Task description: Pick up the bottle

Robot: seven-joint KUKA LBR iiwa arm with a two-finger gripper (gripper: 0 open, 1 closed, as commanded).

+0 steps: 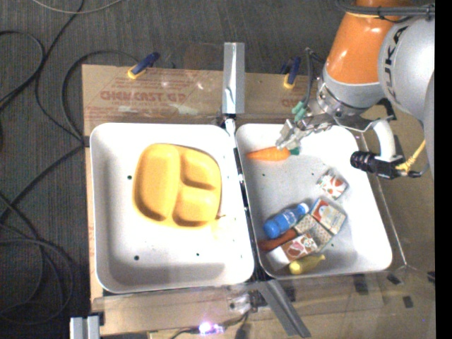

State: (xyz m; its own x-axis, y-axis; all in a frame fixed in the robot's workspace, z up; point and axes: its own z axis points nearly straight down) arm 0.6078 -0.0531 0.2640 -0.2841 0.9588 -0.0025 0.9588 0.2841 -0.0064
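The bottle is small and clear with a blue cap, and lies on its side in the lower middle of the right bin. It rests against a cluster of small cartons. My gripper is at the far edge of the right bin, well above the bottle in the view, right at the leafy end of an orange carrot. Nothing shows between gripper and bottle but bare bin floor.
A yellow divided plate lies in the left bin. The right bin also holds another small carton, a yellow piece and a reddish-brown stick. A metal divider stands between the bins at the back.
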